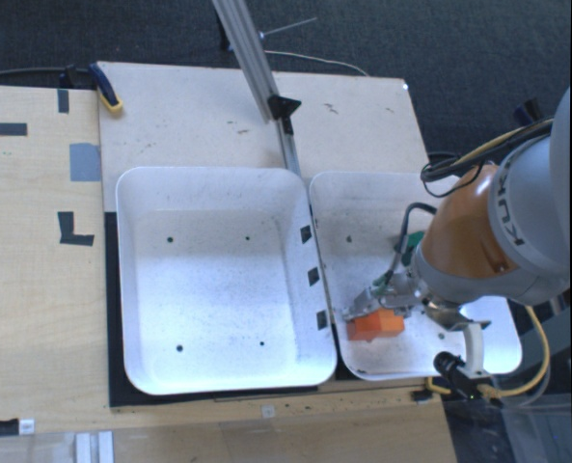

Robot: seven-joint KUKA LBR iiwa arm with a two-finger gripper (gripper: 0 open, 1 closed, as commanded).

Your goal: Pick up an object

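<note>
orange block (375, 326) | right bin (358, 205), near divider | claw (370, 305) directly above

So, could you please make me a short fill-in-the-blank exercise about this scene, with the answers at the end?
1. The orange object lies in the ____ bin of the camera view.
2. The end effector is just above the ____ object.
3. The arm reaches in from the view's ____ side.
4. The bench bears ____ white bins.

Answers: right; orange; right; two

Claw (367, 307) over orange block (375, 325) (touching?) in rt bin (363, 210).
</note>
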